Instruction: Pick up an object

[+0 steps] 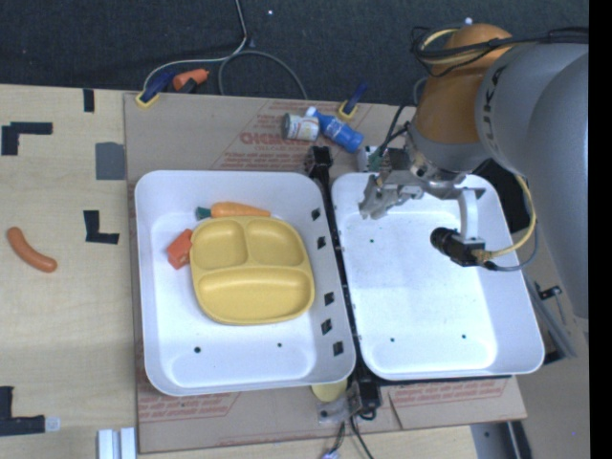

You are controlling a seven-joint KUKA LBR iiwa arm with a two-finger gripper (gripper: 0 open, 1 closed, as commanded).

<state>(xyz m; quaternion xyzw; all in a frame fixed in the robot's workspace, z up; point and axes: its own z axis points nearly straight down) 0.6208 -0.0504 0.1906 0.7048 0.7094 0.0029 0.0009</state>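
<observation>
A wooden bench carries a cardboard sheet with two shallow white bins side by side. In the left bin point(158, 285) a yellow divided plate point(253, 269) lies near the middle, a toy carrot point(239, 210) touching its far edge and a small orange piece point(180, 248) tucked against its left side. The gripper point(381, 199) hangs over the far-left corner of the right bin point(430, 314), apart from all of these; whether it is wide or closed cannot be told. The likely failure is a descent here: it would meet bare bin floor or clip the rim between the bins, since every candidate lies across that divide.
</observation>
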